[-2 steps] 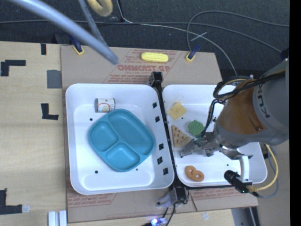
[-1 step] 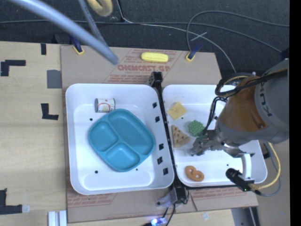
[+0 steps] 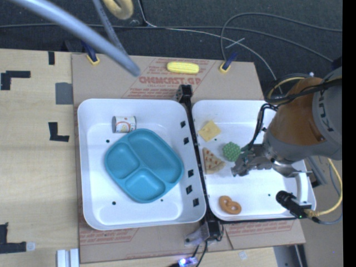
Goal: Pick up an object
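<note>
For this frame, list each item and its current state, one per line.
Gripper: low in the right bin, beside the green ball; finger state unclear.
Green ball: resting in the right bin.
Yellow wedge: lying flat.
Waffle piece: lying flat.
Pretzel: lying flat.
Blue tray: upright in the left bin.
Can: on its side.

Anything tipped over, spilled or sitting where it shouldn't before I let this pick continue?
The small can lies on its side in the left bin, above the blue plate. A yellow toy sits outside both bins on the cardboard.
</note>
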{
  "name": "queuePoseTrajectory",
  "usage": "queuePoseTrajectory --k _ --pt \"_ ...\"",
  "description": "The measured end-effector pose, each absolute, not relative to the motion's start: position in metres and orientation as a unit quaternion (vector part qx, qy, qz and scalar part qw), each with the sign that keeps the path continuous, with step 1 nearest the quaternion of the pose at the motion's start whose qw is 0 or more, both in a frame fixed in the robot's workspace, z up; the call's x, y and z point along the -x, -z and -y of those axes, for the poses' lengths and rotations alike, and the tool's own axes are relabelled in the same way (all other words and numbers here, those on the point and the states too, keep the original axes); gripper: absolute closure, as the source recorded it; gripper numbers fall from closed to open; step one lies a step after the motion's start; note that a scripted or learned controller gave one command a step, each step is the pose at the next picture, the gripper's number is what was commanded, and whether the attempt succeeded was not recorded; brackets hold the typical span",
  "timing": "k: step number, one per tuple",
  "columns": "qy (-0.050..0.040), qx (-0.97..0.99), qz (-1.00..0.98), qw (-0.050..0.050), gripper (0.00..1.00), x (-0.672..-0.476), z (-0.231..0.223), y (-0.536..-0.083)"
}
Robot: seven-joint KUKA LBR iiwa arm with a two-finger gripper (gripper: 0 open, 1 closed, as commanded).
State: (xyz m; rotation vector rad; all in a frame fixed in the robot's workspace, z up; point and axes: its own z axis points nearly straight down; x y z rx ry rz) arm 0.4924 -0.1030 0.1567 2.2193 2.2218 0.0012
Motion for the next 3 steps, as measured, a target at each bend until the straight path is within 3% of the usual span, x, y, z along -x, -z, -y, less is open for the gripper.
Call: queuePoseTrajectory --k 2,3 --pt "-0.0016 -0.706 -0.708 0.002 1.00 -0.504 0.088 -0.261" --pt "0.0001 -0.705 -0.709 -0.001 1.00 -0.509 0.036 -0.264"
